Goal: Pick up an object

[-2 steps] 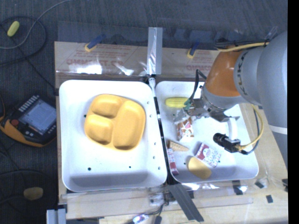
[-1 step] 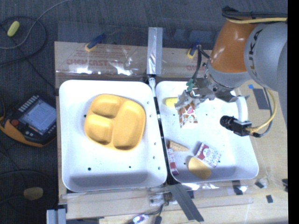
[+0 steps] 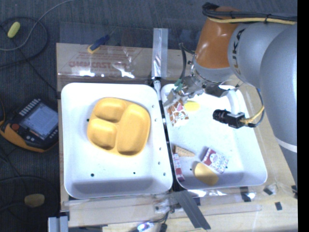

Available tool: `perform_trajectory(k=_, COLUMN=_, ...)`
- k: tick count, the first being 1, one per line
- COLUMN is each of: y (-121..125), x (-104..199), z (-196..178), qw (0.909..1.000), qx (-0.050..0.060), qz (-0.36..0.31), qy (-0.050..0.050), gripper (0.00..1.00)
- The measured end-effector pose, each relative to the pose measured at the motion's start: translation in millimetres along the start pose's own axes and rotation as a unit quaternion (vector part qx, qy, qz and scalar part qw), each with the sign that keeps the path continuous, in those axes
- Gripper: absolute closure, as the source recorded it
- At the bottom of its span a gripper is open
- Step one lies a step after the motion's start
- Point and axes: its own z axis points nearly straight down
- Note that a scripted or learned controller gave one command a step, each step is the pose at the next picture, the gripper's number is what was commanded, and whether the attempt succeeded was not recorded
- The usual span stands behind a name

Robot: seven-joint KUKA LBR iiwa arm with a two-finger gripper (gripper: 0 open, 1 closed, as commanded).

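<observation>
One target sits close under your gripper.
Aim at the patterned packet, at the right bin's ten o'clock corner; its grip state cannot be told, so descend squarely, avoiding the wall.

Tray lies in left bin; packets in right bin

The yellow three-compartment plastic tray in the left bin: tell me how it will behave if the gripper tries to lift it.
The yellow three-compartment plastic tray looks moulded and thin, so probably stiff and light. Its rounded, glossy humps may slip between two fingers. Lying wide and flat in the left white bin, it seems unlikely to roll or tip.
</observation>
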Motion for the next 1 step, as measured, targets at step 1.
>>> perform_trajectory(k=1, y=-6.0, x=-16.2, z=16.0, qw=0.9998, qx=0.0, qz=0.019, qy=0.001, gripper=1.0)
